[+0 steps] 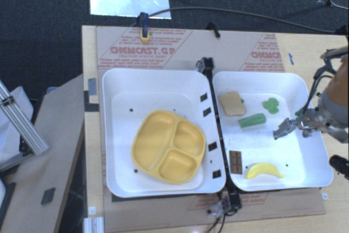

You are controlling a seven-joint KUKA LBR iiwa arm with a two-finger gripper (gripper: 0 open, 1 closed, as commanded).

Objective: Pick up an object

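Claw [286, 129], its state unclear, hovers in right bin [313, 172] holding banana [264, 171]; left bin [117, 117] holds yellow tray [168, 146].

Your bench [92, 117] is covered by a protective sheet printed "CHEMCAST GP" [143, 50], and on that sheet two shallow white bins sit side by side, touching: the left bin [117, 117] and the right bin [305, 169].

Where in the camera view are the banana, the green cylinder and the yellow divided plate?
banana [264, 171]: camera view, middle of its curved body.
green cylinder [252, 120]: camera view, middle of its side.
yellow divided plate [148, 139]: camera view, floor of its largest compartment.
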